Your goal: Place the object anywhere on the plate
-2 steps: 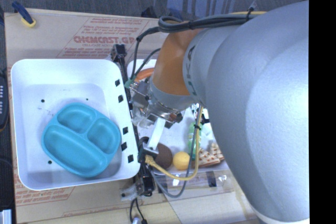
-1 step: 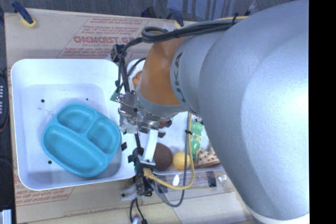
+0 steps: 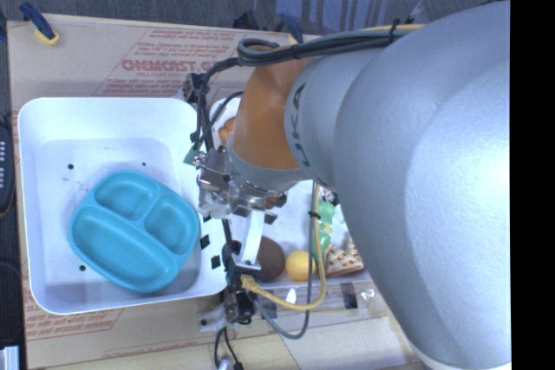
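A light blue plate (image 3: pixel 132 227) with three compartments lies in the left white bin (image 3: pixel 52 143). My arm covers most of the right bin. The gripper (image 3: pixel 227 202) hangs over the rim between the two bins, just right of the plate; its fingertips are hidden by the wrist hardware. In the right bin near its front lie a brown round object (image 3: pixel 270 259), a yellow ball (image 3: pixel 300 265), a green-and-white item (image 3: pixel 327 225) and a waffle-patterned piece (image 3: pixel 345 259). A bit of orange (image 3: pixel 226 131) peeks out behind the wrist.
The bins stand on a cardboard sheet (image 3: pixel 156 56) with red print. A blue-and-yellow clamp (image 3: pixel 39 23) sits at the bench's far left corner. Small black marks dot the left bin's floor around the plate.
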You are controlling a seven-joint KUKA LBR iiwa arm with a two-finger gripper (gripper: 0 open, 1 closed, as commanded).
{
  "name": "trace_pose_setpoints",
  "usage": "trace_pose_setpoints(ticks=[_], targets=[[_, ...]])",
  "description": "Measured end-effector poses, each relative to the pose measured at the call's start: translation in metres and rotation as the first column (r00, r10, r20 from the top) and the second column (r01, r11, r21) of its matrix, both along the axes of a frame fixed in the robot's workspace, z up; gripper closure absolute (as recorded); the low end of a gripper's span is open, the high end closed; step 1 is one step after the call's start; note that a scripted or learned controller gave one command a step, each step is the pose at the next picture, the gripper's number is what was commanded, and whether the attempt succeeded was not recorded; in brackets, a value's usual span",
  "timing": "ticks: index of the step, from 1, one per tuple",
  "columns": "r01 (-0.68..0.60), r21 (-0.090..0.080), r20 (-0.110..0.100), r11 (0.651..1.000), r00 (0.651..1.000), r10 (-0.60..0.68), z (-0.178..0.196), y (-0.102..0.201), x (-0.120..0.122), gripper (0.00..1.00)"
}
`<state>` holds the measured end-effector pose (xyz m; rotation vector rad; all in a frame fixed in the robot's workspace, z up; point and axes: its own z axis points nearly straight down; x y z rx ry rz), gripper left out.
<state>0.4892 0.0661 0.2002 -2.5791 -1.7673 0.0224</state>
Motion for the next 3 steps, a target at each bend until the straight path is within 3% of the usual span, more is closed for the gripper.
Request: trace_pose_setpoints(ticks=[1,2,3], targets=[[-0.243,-0.004,0.013,0.97,0.97,0.243,-0.009,0.001,0.038,1.0],[-0.561,0.001,0.01,0.828,0.828,0.561,0.02,0.006,-0.002,1.0],[-0.56,0.001,0.009,0.828,0.828,0.56,0.019,0.006,-0.002,0.0]])
